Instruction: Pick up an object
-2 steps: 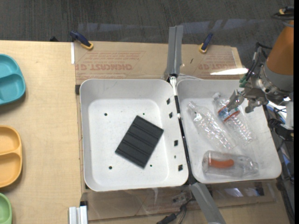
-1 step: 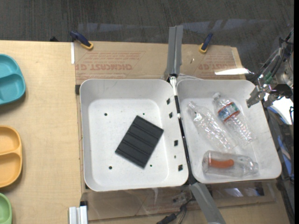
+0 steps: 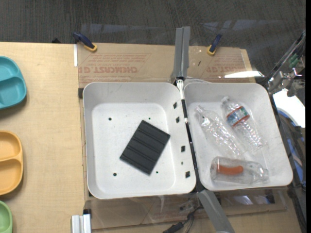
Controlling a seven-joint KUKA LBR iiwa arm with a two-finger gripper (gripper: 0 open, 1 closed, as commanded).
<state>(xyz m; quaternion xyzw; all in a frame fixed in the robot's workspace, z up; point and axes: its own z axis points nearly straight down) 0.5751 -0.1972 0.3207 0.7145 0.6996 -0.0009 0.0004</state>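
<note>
The left white bin [image 3: 97, 130] holds a black ridged rectangular pad [image 3: 145, 147], lying flat and turned at an angle near the middle. Three clear plastic items lie in the right white bin [image 3: 277, 130]. A water bottle with a red and blue label [image 3: 241, 122] lies slantwise at the upper middle. To its left is a crumpled clear bottle [image 3: 218, 130]. A clear bottle with an orange piece inside [image 3: 238, 170] lies on its side along the front wall.
Teal [image 3: 9, 84], yellow [image 3: 8, 161] and green [image 3: 4, 217] trays sit at the bench's left edge. Cardboard [image 3: 126, 62] lies behind the bins, held by two clamps [image 3: 85, 41]. A grey post [image 3: 182, 52] stands between the bins. Metal framework [image 3: 291, 72] rises at the right.
</note>
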